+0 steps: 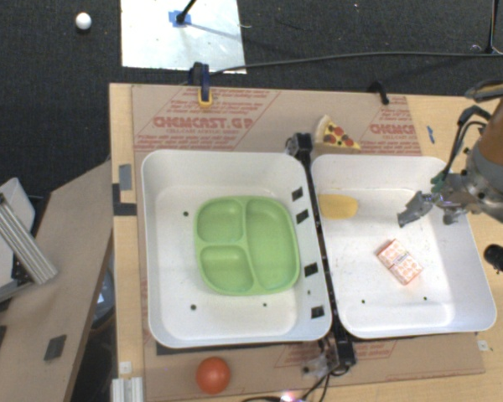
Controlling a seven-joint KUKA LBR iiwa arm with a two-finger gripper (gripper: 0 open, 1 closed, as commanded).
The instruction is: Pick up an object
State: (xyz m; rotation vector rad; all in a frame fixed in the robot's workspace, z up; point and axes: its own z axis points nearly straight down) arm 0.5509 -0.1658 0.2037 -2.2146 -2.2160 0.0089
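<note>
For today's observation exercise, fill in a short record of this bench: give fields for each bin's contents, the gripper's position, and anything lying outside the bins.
left bin: green divided plate, lying flat near the middle
right bin: yellow object by the upper left corner; small pink patterned box near the middle
gripper: over the right bin, above the pink box and apart from it
outside the bins: pizza slice toy behind the bins; orange ball in front of the left bin
</note>
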